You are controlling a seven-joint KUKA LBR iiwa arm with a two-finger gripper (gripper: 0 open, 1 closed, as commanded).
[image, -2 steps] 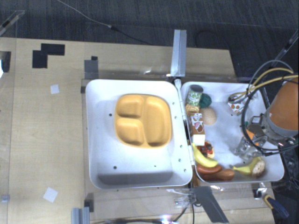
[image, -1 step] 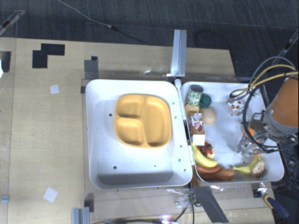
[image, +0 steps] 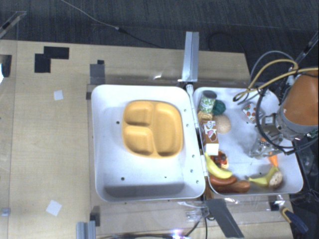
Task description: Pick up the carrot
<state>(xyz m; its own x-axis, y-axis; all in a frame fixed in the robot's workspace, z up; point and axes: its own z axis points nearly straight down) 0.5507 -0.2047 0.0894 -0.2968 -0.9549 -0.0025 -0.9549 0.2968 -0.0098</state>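
Carrot point(image: 273, 159) | right bin point(image: 234, 94) | seemingly just beside jaws point(image: 262, 151)

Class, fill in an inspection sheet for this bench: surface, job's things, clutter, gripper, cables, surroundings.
Surface: wooden bench with two white bins; left bin holds a yellow tray.
Job's things: carrot, orange, in the right bin, beside the gripper.
Clutter: bananas, sausage, packets along the right bin's left side.
Gripper: gripper low in the right bin; finger state unclear.
Cables: yellow and black cables loop above the wrist.
Surroundings: dark floor.
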